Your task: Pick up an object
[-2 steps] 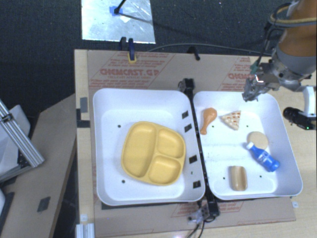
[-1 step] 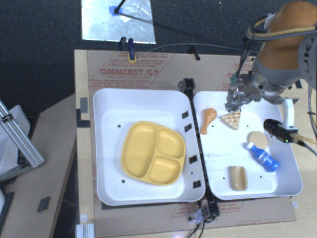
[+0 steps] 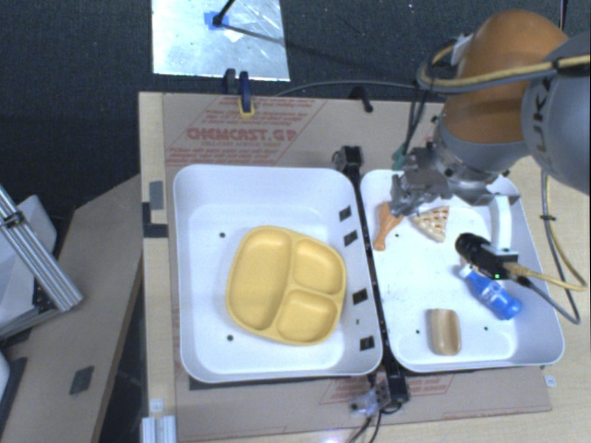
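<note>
**Clerk:** Start at the left edge.

**Inspector:** The left bin (image 3: 199,201) holds one yellow divided plate (image 3: 286,284), lying flat. Bare white floor runs all round the plate, widest to its left and above it. The plate's right edge sits near the wall shared with the next bin.

**Clerk:** And right of the plate?

**Inspector:** That is the right bin (image 3: 416,289). Just past the shared wall from the plate, an orange carrot (image 3: 380,227) lies at a slant. The gripper (image 3: 404,201) stands at the carrot's upper end, and I cannot tell whether it is open or closed. Further right of the plate is a pizza slice (image 3: 431,220), just beside the gripper. A tan roll (image 3: 444,330) lies near the front wall, with bare floor between it and the carrot. Farthest from the plate is a blue bottle (image 3: 491,295), near the right wall.

**Clerk:** What is the surface?

**Inspector:** Both bins rest on a cardboard sheet (image 3: 249,127) with red print, on a tan bench (image 3: 111,247). Behind the plate's bin, the floor is dark.
</note>
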Robot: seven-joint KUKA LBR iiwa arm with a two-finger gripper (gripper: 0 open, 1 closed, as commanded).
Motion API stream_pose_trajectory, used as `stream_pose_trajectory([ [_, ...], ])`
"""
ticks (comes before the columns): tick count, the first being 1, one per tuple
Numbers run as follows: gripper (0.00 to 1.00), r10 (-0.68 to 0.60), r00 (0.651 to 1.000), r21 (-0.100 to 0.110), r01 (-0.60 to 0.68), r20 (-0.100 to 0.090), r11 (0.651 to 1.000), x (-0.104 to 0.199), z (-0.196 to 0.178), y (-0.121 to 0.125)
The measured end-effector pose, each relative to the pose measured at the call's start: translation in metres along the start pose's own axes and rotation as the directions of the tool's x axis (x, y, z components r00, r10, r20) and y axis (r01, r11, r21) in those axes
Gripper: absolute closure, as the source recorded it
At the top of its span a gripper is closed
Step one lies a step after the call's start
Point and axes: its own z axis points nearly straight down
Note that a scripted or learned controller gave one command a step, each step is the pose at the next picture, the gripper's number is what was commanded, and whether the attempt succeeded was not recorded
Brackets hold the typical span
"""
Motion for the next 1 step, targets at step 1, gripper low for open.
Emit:
stream_pose_trajectory([
  [1, 1.0, 0.002, 1.0, 0.002, -0.002, 0.001, 1.0, 0.0514, 0.0161, -0.0223],
])
